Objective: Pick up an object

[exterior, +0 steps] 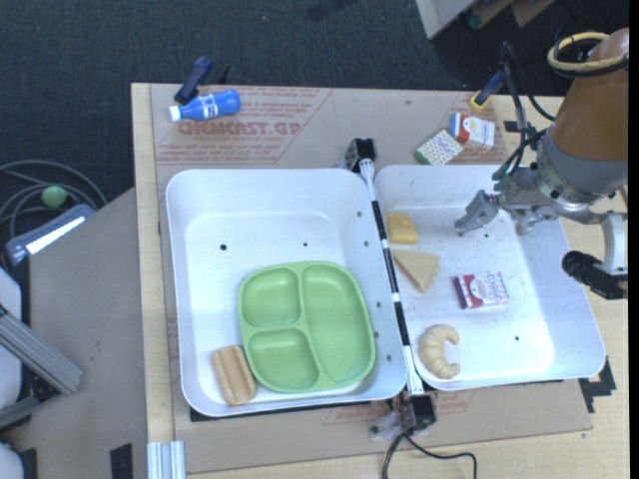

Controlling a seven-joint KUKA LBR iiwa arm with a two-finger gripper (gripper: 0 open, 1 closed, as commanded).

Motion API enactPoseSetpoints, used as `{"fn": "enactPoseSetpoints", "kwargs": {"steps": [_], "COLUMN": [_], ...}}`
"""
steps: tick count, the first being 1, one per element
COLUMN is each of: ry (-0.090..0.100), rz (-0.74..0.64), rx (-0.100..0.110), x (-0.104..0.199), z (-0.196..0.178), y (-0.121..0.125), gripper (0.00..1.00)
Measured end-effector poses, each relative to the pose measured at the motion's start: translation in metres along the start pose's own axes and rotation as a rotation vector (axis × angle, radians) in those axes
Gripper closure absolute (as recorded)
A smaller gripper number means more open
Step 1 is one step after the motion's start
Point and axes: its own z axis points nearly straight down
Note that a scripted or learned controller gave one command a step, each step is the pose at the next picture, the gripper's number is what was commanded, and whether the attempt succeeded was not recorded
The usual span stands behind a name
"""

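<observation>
The right bin (559, 352) holds a small yellow block (402, 230), a pale cheese wedge (419, 268), a red and white packet (481, 290) and a croissant (439, 351). My gripper (499, 216) hangs over the far part of this bin, above and to the right of the yellow block and behind the red packet. Its two fingers (473, 217) are spread apart, so it is open with nothing between them. In the left bin (200, 257) lie a green divided plate (305, 324) and a tan bread piece (233, 374) at its front left.
A blue and white bottle (205, 105) lies on the cardboard behind the left bin. Small printed boxes (454, 140) sit behind the right bin. A black clip (360, 152) joins the bins at the far end. The arm's body (594, 118) looms at the right.
</observation>
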Motion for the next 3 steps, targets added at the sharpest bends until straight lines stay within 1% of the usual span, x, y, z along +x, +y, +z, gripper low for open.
{"fn": "enactPoseSetpoints", "kwargs": {"steps": [1, 2, 3], "ry": [-0.005, 0.0, 0.0], "rz": [0.002, 0.001, 0.001], "rx": [-0.009, 0.002, 0.0], "x": [-0.005, -0.024, -0.023], "z": [0.121, 0.125, 0.115], "y": [-0.006, -0.043, -0.043], "gripper": [0.0, 0.0, 1.0]}}
